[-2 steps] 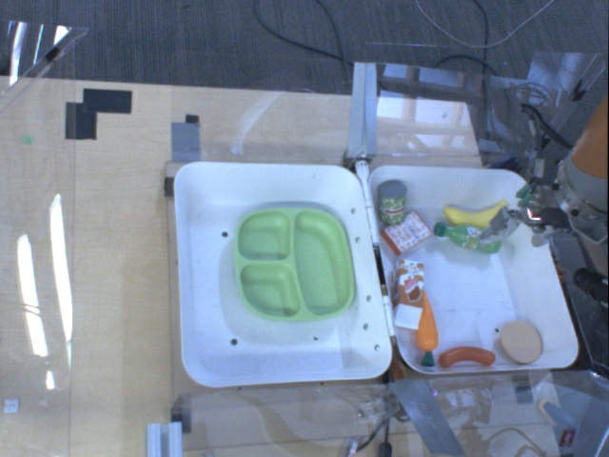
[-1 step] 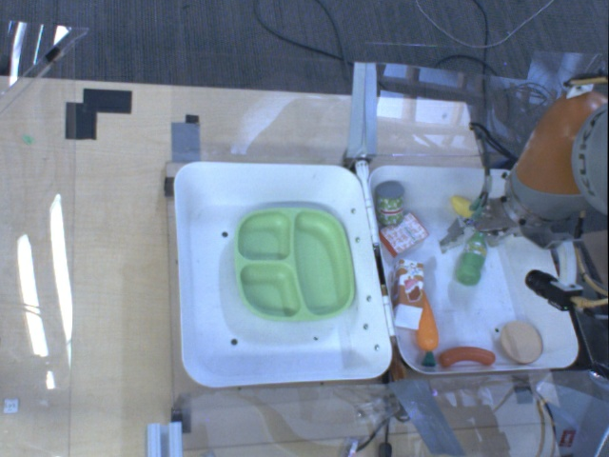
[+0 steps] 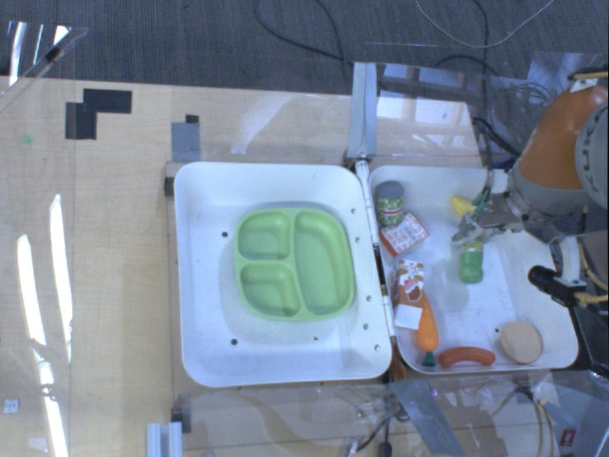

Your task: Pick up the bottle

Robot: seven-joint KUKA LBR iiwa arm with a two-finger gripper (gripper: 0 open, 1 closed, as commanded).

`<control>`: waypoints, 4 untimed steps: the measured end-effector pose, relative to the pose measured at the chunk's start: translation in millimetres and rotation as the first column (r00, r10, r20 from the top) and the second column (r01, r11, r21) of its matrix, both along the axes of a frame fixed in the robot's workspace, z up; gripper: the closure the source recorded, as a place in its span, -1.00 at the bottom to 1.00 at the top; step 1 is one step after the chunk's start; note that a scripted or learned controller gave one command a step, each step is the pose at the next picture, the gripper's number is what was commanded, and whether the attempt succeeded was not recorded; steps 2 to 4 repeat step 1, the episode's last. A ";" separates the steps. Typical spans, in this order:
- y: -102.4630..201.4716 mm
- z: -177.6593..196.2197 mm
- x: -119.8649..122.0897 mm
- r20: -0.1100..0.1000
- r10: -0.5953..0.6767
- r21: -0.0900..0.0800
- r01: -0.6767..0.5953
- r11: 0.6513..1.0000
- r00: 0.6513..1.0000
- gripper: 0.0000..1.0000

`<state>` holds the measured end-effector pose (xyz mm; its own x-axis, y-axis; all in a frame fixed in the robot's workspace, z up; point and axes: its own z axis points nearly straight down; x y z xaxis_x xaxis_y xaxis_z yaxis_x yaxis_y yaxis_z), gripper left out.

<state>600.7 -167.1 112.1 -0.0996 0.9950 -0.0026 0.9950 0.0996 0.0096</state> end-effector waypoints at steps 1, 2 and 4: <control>48.8 139.0 16.0 -0.004 -0.083 0.000 0.083 0.997 0.997 1.00; 48.8 139.0 16.0 -0.004 -0.083 0.000 0.083 0.997 0.997 1.00; 48.8 139.0 16.0 -0.004 -0.083 0.000 0.083 0.997 0.997 1.00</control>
